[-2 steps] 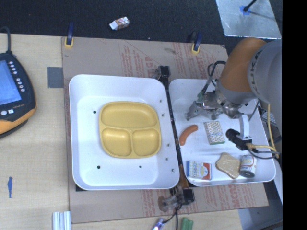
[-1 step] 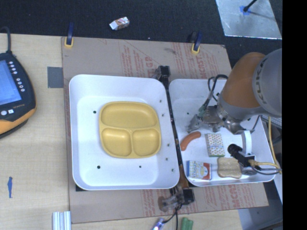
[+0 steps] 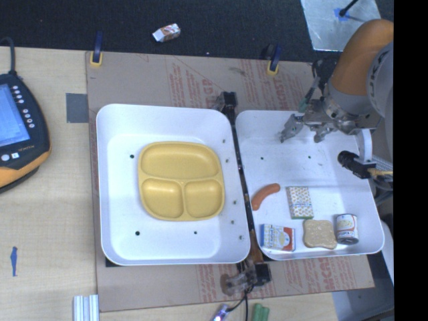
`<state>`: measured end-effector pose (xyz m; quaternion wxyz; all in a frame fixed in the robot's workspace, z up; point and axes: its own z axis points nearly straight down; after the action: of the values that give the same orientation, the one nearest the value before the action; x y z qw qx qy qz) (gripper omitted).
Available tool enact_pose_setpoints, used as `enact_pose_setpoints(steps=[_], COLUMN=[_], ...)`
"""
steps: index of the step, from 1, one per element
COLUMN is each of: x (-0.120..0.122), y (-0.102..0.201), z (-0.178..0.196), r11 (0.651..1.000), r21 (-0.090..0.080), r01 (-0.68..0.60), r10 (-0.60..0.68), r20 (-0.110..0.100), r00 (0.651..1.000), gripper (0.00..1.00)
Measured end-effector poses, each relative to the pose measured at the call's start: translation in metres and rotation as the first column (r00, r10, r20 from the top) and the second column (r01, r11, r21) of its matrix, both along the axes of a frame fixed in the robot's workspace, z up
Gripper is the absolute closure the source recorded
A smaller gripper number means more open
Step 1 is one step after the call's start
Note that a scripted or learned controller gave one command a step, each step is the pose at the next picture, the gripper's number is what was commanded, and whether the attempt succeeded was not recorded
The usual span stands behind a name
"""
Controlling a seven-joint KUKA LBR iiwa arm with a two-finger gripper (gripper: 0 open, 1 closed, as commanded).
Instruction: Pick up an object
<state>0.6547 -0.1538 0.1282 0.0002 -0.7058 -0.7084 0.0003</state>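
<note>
gripper [image 3: 305, 131] over the far end of the right bin [image 3: 267, 122], fingers spread apart, clamping nothing. nearer in that bin: sausage [image 3: 265, 194], patterned packet [image 3: 299, 201], small carton [image 3: 277, 237], toast [image 3: 319, 233], can [image 3: 346, 228].

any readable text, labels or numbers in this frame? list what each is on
None can be read.
Cardboard sheet: faint red print, too blurred.
Small carton: blue and red label, too small.
Can: label too small.
Patterned packet: no legible words.
Handheld pendant: screen text blurred.
</note>
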Motion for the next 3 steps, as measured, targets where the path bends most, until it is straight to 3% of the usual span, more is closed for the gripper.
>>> enact_pose_setpoints(steps=[1,2,3], x=[-0.096,-0.121,-0.053], y=[0.014,0.028,0.043], z=[-0.037,-0.037,-0.036], r11=[1.000,1.000,1.000], r21=[0.000,-0.001,0.001], r01=[-0.001,0.000,0.001], r10=[0.001,0.000,-0.001], r20=[-0.004,-0.003,-0.002], r00=[1.000,1.000,1.000], gripper=[0.00,0.00,0.00])
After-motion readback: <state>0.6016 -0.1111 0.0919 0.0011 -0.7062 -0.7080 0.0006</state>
